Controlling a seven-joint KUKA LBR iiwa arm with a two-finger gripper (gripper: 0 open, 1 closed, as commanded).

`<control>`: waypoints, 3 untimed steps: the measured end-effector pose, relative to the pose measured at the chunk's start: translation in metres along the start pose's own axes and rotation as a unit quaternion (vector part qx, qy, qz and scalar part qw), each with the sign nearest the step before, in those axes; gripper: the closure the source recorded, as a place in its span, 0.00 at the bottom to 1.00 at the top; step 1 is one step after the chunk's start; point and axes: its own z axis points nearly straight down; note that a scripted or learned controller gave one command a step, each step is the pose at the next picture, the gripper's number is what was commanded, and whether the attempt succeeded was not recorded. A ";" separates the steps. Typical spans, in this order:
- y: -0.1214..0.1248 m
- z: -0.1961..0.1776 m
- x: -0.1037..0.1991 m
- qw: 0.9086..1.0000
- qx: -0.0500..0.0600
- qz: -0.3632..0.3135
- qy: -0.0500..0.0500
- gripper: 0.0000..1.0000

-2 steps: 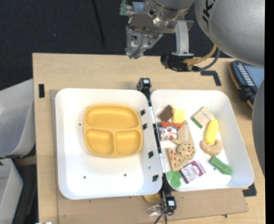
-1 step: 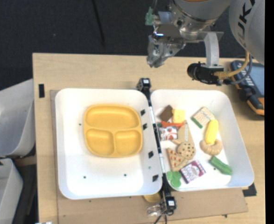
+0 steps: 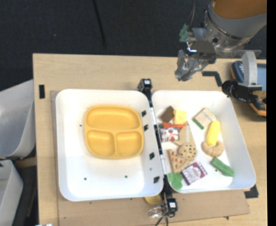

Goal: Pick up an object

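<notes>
Gripper [image 3: 187,70] hanging at the end of the grey and orange arm [image 3: 236,13], over the bare bench [image 3: 81,69] just beyond the far rim of the right bin [image 3: 239,131]. Sitting well apart from everything in that bin and touching nothing. Blurring into a dark grey lump at the tip, so not possible to tell whether open or closed; nothing showing in its grasp.

Objects for picking lying crowded in the right bin: brown block [image 3: 167,113] touching a yellow block [image 3: 179,117] near the far left corner, red and white carton [image 3: 169,133] just below them against the dividing rim, green and white packet [image 3: 204,118] farther right. Yellow banana-like piece [image 3: 213,132] resting with its lower end on a tan ring-shaped thing [image 3: 213,148]. Round cookie [image 3: 187,150] overlapping a pizza-like wedge [image 3: 177,160]; purple packet [image 3: 193,172] and green strip [image 3: 221,166] lying near the front. Green scrap [image 3: 175,180] tucking into the front left corner, shape hard to read.

Yellow divided tray [image 3: 113,132] sitting alone in the left bin [image 3: 62,126], flat and upright.

Upper arm running off the top edge. Blue and white device [image 3: 246,72] on the bench getting cut off at the right. Small yellow thing [image 3: 152,200] peeking out from under the front rims, mostly hidden.
</notes>
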 end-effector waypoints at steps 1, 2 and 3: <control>-0.053 -0.001 -0.039 1.000 0.000 -0.001 0.001 1.00; -0.054 0.008 -0.035 1.000 -0.001 -0.004 0.001 1.00; -0.061 0.032 -0.030 1.000 0.000 -0.006 0.000 1.00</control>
